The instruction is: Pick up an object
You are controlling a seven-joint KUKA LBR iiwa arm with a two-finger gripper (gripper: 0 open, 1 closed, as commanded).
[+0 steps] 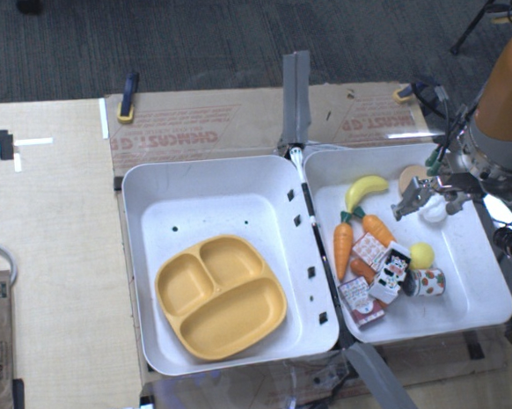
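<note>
Right bin (476,310): a heap of small play-food pieces. Banana (364,189) at the rear, curved, lying apart from the rest. Two carrots (343,251), side by side, touching, leaves towards the banana. Small printed cartons (370,256) and a black-and-white box (392,272) stacked in front of the carrots. Yellow ball-like piece (421,254) and a spotted cup (430,282) at the right of the heap. White round item (433,213) near the bin's right wall, directly below the pincer.

Pincer (414,200): low over the rear right of the bin, fingers slightly spread, nothing seen between them.

Left bin (141,252): one yellow divided plate (221,295).

Handling, judged: all pieces look like light, stiff moulded plastic, smooth and apt to slip. Best candidate is the banana: isolated, narrow, gripped across its middle. Carrots are crowded; the tapered ends would squirt out. Cartons are flat, overlapping and hard to get fingers round.
</note>
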